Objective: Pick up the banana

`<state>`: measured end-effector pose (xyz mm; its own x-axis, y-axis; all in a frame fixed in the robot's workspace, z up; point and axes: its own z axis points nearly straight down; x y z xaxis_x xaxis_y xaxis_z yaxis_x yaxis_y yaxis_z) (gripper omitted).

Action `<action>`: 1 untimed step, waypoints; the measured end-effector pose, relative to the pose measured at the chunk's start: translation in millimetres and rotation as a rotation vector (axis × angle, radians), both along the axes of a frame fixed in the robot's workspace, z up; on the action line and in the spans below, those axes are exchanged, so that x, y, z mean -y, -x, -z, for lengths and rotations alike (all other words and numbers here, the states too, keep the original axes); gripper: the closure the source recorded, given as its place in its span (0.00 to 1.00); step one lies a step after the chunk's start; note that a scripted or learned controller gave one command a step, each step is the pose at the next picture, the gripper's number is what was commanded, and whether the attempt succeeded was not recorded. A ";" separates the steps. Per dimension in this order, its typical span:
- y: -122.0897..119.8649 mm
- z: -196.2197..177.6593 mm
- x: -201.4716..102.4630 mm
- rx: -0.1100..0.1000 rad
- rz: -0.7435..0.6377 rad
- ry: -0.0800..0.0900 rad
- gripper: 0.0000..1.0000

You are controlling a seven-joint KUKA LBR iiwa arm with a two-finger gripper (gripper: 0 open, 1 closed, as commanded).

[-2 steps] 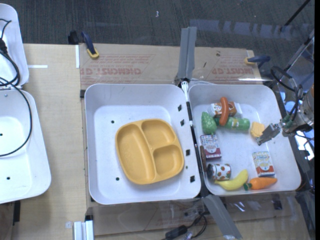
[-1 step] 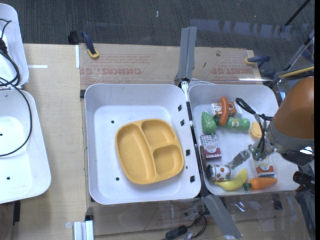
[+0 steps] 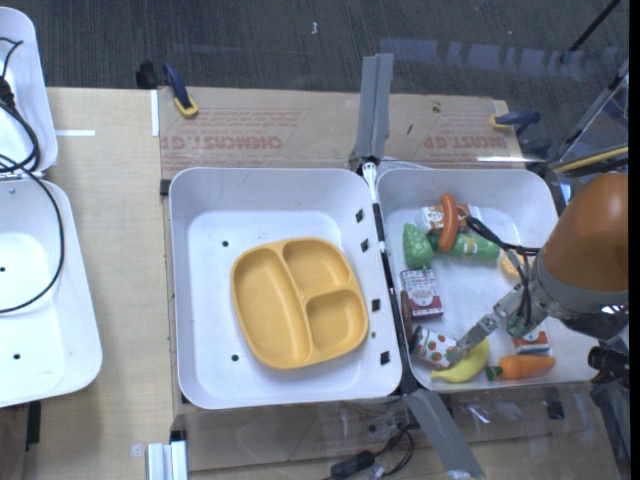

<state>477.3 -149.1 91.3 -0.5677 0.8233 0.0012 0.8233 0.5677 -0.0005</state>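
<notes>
**Inspector:** Report the arm's pose, then the largest items first.

**Operator:** I see the arm (image 3: 590,243) entering from the right, its orange band over the right bin's (image 3: 395,193) far side and the grey wrist sloping down and to the left. The gripper (image 3: 478,333) sits low at that bin's near side, directly above the banana (image 3: 462,365). The view does not let me judge how its fingers stand; I cannot tell.

**Inspector:** Surroundings?

**Operator:** The left bin (image 3: 200,268) holds a yellow divided plate (image 3: 298,301), three compartments, lying flat near the middle. In the right bin, a green bottle (image 3: 460,246) lies across the far half, with an orange-red sausage-shaped item (image 3: 448,221) over its upper end and a small green piece (image 3: 416,245) just beside it on the left. A small red-and-white carton (image 3: 421,293) lies near the bin's left wall. A patterned red-and-white item (image 3: 434,346) sits just left of the gripper, touching the banana's left end. A carrot (image 3: 522,366) lies just right of the banana, along the near wall.

**Inspector:** The banana itself?

**Operator:** Yellow, short, curved, lying flat against the right bin's near wall, hemmed between the patterned item and the carrot.
</notes>
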 end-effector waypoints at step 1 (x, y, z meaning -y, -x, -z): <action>-0.8 -9.1 0.2 0.002 0.004 0.000 1.00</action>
<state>478.2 -149.3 100.4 -0.5648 0.8252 0.0003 0.8252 0.5648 0.0013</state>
